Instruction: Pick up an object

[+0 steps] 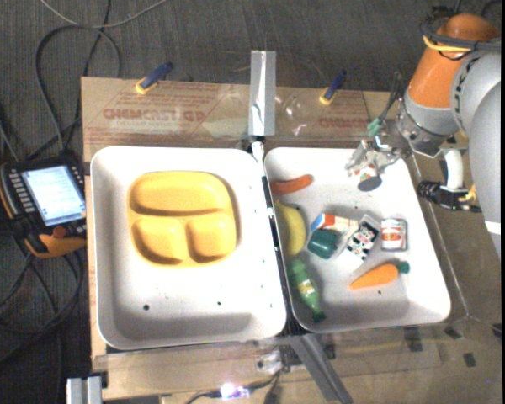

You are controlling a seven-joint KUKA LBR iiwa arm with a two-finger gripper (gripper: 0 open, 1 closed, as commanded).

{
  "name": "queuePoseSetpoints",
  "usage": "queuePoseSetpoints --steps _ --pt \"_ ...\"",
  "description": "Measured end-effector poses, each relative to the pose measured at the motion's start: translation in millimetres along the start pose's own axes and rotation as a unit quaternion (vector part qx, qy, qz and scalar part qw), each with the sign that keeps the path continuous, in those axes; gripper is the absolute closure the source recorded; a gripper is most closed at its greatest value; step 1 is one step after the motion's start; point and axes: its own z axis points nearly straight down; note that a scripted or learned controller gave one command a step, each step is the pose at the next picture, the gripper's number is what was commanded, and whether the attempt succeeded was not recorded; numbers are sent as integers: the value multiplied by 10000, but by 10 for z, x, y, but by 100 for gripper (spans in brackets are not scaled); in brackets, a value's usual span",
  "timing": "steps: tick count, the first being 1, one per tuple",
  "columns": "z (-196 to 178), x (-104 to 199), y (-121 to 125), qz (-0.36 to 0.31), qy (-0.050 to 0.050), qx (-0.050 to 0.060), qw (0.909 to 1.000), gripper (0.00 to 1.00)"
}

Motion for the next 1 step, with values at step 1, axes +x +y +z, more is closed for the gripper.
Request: queuePoseSetpoints --steps 1 --pt "-699 272 11 645 -1 0 9979 100"
